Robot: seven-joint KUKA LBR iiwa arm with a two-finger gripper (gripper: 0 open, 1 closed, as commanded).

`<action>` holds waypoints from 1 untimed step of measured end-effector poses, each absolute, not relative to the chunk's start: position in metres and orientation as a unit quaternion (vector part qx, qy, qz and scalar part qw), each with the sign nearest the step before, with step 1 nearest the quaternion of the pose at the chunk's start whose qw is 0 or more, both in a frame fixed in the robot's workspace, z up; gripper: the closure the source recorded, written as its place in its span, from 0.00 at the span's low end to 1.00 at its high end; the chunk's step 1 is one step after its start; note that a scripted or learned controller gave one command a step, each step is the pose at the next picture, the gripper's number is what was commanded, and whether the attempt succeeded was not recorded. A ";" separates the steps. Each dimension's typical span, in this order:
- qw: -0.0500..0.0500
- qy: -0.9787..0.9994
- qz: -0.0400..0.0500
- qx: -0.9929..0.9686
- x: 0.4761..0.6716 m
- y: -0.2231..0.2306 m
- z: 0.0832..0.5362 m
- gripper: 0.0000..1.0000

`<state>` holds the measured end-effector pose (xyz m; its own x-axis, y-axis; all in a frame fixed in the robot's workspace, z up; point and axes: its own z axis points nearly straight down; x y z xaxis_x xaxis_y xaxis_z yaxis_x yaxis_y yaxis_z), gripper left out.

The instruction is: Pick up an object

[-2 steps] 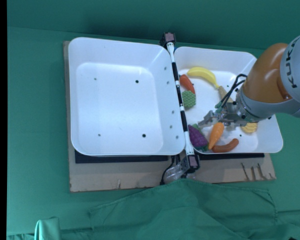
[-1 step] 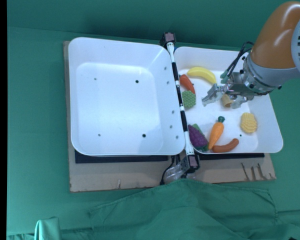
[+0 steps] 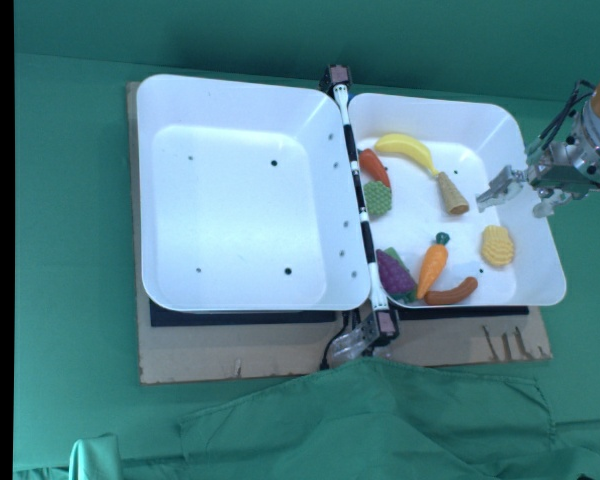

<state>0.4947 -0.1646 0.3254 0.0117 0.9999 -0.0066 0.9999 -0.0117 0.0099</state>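
Note:
The right bin (image 3: 540, 268) holds several toy foods: a yellow banana (image 3: 408, 150), a small red-orange carrot (image 3: 374, 167), a green leafy piece (image 3: 378, 199), a tan cone (image 3: 453, 194), a yellow corn cob (image 3: 497, 246), an orange carrot (image 3: 433, 263), purple grapes (image 3: 393, 273) and a brown sausage (image 3: 451, 292). My gripper (image 3: 520, 198) hovers over the bin's right side, just right of the cone and above the corn. Its fingers stand open with nothing between them.
The left bin (image 3: 170, 98) lies beside the right one, joined along a black-and-white hinge bar (image 3: 355, 183). Both rest on a cardboard sheet (image 3: 230, 363). Green cloth (image 3: 380, 418) bunches up at the front.

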 end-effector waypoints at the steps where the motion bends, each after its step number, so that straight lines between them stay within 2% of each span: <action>1: -0.003 0.705 -0.002 0.709 0.465 -0.148 0.227 0.00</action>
